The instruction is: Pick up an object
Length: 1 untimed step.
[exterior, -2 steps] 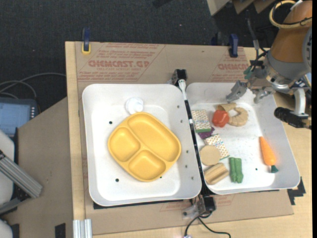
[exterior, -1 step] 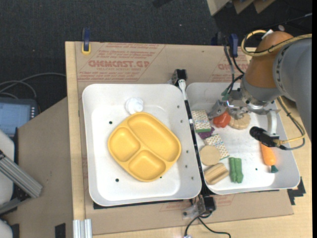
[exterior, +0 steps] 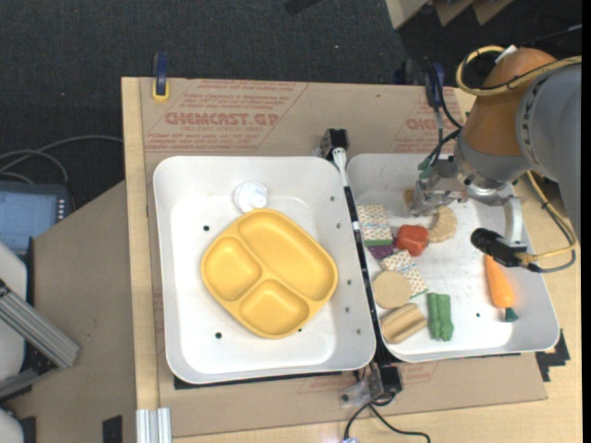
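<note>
Pincer point(exterior: 427, 198) is hanging low over the upper part of the right bin point(exterior: 536, 335), at the right of the frame; how far it is open cannot be told, and nothing is showing in its grip. Nearest to it, a pale biscuit-like piece point(exterior: 444, 225) is lying just below and right, with one red block point(exterior: 413, 239) just below. Further down are sitting one tan disc point(exterior: 391, 291), one bread roll point(exterior: 403, 322), one green piece point(exterior: 439, 316) and one carrot point(exterior: 500, 287). One yellow divided plate point(exterior: 268, 271) is resting in the left bin point(exterior: 175, 275).

Dark speckled carpet point(exterior: 74, 35) covers the floor around the bench point(exterior: 138, 275). Brown protective paper point(exterior: 222, 113) with red lettering lies across the bench top. Cables point(exterior: 55, 155) trail at left.
</note>
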Each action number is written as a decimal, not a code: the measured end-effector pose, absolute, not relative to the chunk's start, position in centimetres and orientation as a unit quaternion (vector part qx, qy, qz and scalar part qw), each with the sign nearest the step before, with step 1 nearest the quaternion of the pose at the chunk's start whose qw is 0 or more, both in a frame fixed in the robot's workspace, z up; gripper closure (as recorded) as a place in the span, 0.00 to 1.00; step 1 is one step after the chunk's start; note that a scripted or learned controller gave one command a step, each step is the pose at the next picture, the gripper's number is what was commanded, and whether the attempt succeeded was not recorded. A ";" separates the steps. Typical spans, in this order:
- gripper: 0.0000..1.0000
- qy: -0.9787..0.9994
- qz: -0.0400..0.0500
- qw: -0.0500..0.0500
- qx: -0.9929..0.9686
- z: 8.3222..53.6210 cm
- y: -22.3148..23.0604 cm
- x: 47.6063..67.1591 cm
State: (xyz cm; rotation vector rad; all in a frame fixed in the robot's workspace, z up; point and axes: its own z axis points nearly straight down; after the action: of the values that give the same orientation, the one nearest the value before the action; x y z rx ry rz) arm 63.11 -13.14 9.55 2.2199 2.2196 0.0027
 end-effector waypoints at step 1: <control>0.00 0.707 0.001 0.001 0.707 9.5 -13.1 63.1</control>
State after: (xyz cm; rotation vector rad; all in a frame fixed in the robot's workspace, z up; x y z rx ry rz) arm 63.09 -13.15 9.50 2.2204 2.2200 0.0018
